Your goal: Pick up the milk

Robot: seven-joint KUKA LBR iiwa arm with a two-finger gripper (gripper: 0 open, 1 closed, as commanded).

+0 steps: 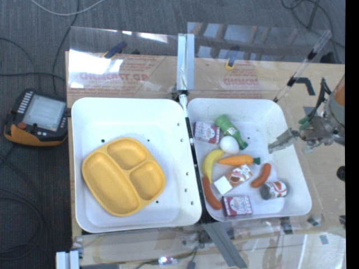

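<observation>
Two maroon-and-white milk cartons lie in the right bin [291, 129]: one [206, 132] at its upper left beside a green bottle [230, 129], the other [237, 205] near the front wall. A smaller red-and-white carton [240, 174] lies between them, under the carrot [238, 161]. My gripper [279, 144] reaches in over the bin's right side, to the right of the carrot and above a sausage [261, 174]. It touches none of the cartons.
The right bin also holds a white egg [228, 144], a banana [210, 161], a hot dog [208, 192], a white block [222, 185] and a can [274, 190]. A yellow divided plate [123, 175] lies in the left bin [101, 114]. A teach pendant [36, 118] sits far left.
</observation>
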